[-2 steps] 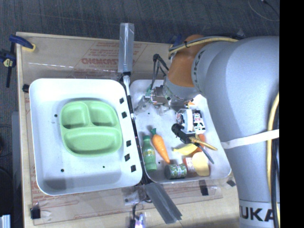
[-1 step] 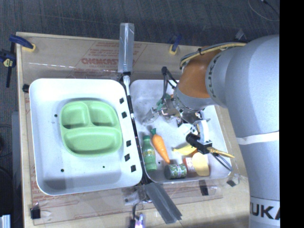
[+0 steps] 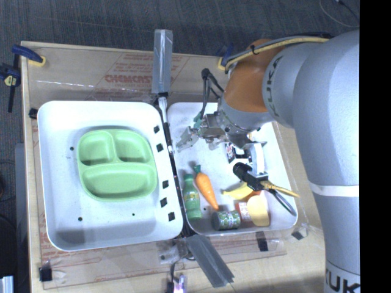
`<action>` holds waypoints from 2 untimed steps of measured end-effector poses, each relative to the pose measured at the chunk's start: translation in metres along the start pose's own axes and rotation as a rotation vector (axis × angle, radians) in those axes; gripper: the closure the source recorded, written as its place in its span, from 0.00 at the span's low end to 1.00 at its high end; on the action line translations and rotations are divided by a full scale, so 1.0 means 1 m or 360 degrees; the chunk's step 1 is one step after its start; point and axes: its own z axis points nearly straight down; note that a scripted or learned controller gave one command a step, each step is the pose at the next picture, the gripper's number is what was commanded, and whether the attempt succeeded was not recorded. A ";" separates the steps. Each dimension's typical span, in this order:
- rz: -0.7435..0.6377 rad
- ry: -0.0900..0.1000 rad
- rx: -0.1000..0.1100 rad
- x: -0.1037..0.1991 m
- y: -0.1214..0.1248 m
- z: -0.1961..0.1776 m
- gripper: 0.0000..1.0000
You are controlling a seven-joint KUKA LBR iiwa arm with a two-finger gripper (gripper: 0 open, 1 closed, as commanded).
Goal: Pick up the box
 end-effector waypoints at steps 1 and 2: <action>0.0069 -0.0002 -0.0004 -0.003 0.008 0.023 0.00; -0.0048 0.0001 0.0001 -0.047 -0.030 0.070 0.00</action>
